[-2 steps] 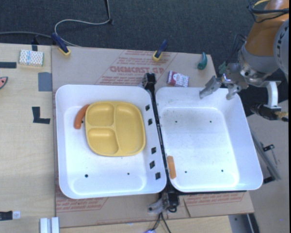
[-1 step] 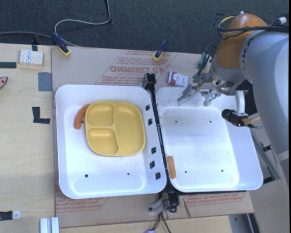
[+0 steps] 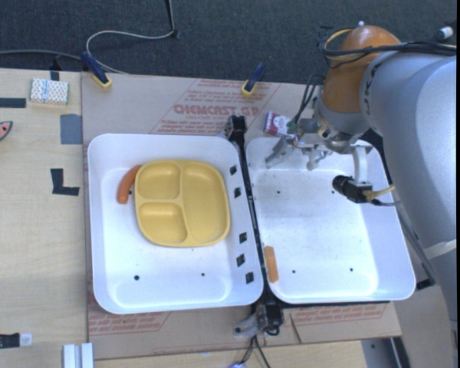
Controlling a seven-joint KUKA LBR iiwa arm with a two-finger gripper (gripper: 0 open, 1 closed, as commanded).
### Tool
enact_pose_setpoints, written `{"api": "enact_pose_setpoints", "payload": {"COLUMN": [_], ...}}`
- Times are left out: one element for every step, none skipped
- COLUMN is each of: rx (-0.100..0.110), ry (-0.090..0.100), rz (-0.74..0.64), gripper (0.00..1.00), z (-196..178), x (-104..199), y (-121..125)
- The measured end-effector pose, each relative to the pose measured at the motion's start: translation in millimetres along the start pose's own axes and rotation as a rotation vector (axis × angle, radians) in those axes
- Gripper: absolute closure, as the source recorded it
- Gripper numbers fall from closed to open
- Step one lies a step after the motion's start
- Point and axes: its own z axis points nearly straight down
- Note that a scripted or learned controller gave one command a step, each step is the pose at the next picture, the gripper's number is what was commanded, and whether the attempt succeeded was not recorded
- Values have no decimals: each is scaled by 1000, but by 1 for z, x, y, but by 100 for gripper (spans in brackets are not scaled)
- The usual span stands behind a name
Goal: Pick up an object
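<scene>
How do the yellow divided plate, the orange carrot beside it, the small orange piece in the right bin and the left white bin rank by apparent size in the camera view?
1. Left white bin
2. Yellow divided plate
3. Orange carrot beside the plate
4. Small orange piece in the right bin, only slightly smaller; the last two look close.

The light is bright and even. The two white bins (image 3: 169, 290) shine almost too white. Shadows are soft and small. The picture is a bit fuzzy all over. The big grey arm (image 3: 422, 129) looks blurry and pale.

arm: enters from right, orange band up | end effector (image 3: 295, 156): lowered, nothing held
</scene>
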Motion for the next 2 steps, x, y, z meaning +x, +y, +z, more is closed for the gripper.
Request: {"api": "enact_pose_setpoints", "payload": {"rx": [-2, -3], "ry": [-2, -3], "rz": [-1, -2], "gripper": [0, 100], "z": [41, 31], "x": [4, 4], "y": [1, 1]}}
